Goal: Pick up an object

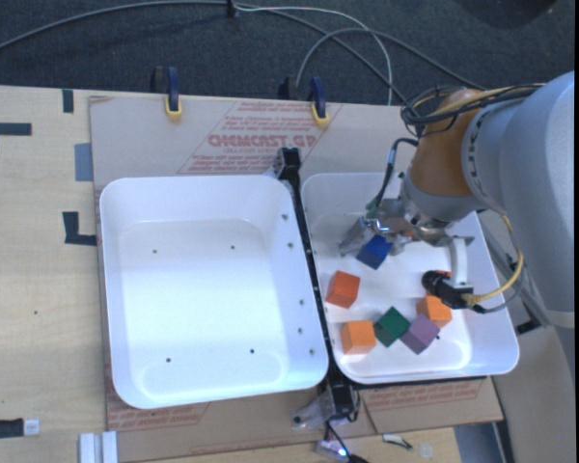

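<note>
Gripper low in right bin, fingers closed on blue block. Rel. to it: orange block at 7 o'clock; another orange, green, purple blocks around 6. Left bin at 9.

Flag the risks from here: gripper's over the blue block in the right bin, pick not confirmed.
1. The gripper sits right at the blue block, but a firm hold isn't visible; it may lift without it.
2. An orange block lies close below; a nudge could shove it.
3. The green block, purple block and another orange one are packed together, awkward for later picks.
</note>
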`<state>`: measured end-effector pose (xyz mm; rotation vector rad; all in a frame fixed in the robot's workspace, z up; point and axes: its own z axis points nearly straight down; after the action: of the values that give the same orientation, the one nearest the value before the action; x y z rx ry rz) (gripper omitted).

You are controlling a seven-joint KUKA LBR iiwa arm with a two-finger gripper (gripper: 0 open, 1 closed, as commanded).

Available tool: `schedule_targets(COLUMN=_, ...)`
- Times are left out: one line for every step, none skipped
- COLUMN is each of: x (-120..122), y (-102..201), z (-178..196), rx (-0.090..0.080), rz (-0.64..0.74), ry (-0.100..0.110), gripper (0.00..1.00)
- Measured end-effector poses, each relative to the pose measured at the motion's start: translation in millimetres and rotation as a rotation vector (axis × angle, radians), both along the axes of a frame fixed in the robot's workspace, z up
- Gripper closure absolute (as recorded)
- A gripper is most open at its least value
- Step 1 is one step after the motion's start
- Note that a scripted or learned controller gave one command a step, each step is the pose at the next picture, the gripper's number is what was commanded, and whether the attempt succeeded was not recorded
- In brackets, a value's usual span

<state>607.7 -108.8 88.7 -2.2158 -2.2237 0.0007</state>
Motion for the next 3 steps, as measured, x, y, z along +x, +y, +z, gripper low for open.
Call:
schedule_targets(x=-15, y=23, z=0, rx=-0.001, rz=-0.002, ry=-0.001, gripper=0.00)
schedule_targets(x=-15, y=22, z=10, rx=-0.001, rz=-0.003, ry=-0.002, gripper=1.00)
schedule_targets(x=-23, y=109, z=105, rx=0.001, rz=0.005, ry=-0.010, gripper=1.00)
